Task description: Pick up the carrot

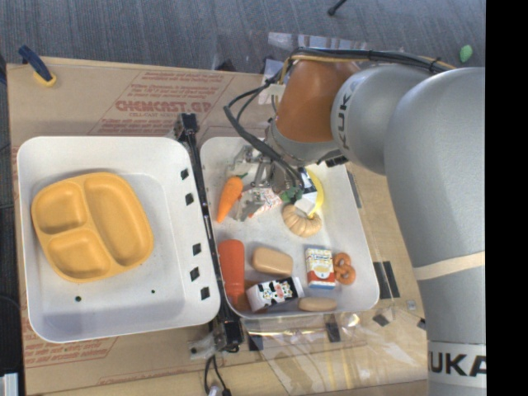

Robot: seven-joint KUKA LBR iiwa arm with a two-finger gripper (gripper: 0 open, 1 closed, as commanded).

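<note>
The carrot point(228, 198) is orange with a green tip and lies tilted in the upper left of the right bin point(363, 254), close to the divider between the bins. My gripper point(257, 190) hangs low over the bin just to the right of the carrot, its metal body right beside the carrot's upper end. The carrot rests on the bin floor. The grey arm and its orange band point(309, 97) come in from the right and cover the bin's back corner.
Right bin: a tan croissant point(301, 219), a yellow banana point(317, 195), a red cylinder point(232, 271), a tan bread piece point(272, 261), a pretzel box point(320, 268), a milk carton point(275, 292), a sausage point(318, 304). The left bin point(33, 304) holds a yellow divided plate point(91, 223).
</note>
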